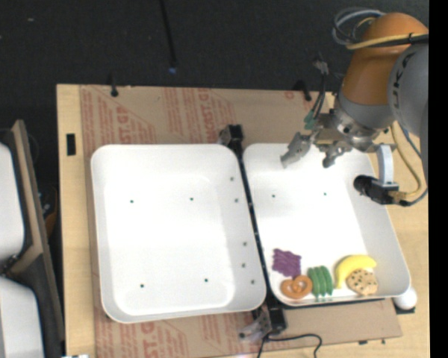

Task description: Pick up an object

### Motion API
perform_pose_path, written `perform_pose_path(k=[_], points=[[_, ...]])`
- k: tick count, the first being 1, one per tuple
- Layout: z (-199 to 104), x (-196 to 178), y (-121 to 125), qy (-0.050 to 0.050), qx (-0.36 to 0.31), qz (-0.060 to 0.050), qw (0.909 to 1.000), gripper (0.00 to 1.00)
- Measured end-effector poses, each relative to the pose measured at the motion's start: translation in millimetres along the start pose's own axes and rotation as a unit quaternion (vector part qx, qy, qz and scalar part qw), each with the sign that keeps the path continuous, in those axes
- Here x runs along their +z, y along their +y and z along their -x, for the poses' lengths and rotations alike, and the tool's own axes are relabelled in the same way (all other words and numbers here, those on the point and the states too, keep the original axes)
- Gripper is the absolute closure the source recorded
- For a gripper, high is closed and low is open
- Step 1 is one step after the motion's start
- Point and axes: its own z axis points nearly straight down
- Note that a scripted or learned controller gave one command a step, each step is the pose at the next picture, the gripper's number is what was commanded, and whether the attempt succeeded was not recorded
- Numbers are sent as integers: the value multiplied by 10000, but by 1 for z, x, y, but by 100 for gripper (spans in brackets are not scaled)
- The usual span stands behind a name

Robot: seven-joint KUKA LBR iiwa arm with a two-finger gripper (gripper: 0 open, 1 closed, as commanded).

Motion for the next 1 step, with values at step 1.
perform_pose_path(k=[1], points=[[61,126,45,2,17,-60,10000,0]])
